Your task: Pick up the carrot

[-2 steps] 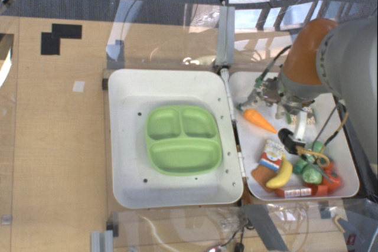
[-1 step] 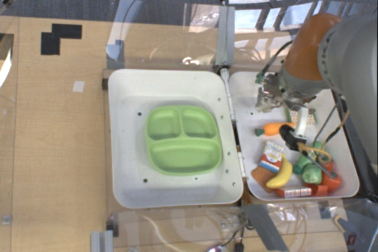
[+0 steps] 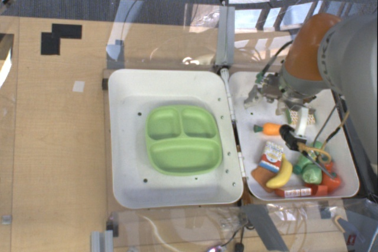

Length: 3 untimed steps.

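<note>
Two white bins stood side by side: the left bin (image 3: 127, 127) held one green divided plate (image 3: 183, 138), the right bin (image 3: 247, 121) one carrot (image 3: 270, 129), one banana (image 3: 281, 174), one small carton (image 3: 272, 156) and other toy foods too jumbled to count.

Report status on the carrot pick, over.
Gripper over right bin, close by carrot. Carrot lying on bin floor, not lifted. Carton and banana crowd its near side.

Orange carrot (image 3: 270, 129) with green tip, yellow banana (image 3: 282, 174), green tray (image 3: 183, 140), white bins (image 3: 130, 127).
</note>
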### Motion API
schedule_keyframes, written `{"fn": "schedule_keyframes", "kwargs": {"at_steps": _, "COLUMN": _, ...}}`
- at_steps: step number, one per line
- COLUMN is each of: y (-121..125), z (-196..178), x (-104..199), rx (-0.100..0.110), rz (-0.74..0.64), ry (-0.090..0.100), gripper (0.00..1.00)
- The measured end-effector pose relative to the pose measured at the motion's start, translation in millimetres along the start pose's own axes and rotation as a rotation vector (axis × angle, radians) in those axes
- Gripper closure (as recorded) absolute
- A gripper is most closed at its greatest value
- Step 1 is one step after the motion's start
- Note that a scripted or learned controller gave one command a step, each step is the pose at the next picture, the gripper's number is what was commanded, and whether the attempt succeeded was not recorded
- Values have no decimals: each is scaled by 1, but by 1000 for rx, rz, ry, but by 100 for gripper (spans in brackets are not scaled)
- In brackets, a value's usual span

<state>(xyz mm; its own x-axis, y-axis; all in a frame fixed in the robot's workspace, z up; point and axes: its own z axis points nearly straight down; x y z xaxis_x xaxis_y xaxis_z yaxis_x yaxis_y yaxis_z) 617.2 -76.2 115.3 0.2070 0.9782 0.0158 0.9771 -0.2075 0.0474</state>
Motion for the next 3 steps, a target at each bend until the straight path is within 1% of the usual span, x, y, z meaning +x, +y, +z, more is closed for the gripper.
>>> {"fn": "schedule_keyframes", "kwargs": {"at_steps": 1, "y": -36, "z": 24, "x": -24, "rx": 36, "rz": 16, "ry": -13, "gripper": 0}}
{"fn": "schedule_keyframes", "kwargs": {"at_steps": 2, "y": -34, "z": 12, "x": -22, "rx": 30, "rz": 16, "ry": -10, "gripper": 100}}
{"fn": "schedule_keyframes", "kwargs": {"at_steps": 3, "y": -19, "z": -103, "x": 11, "rx": 42, "rz": -96, "ry": -12, "gripper": 100}}
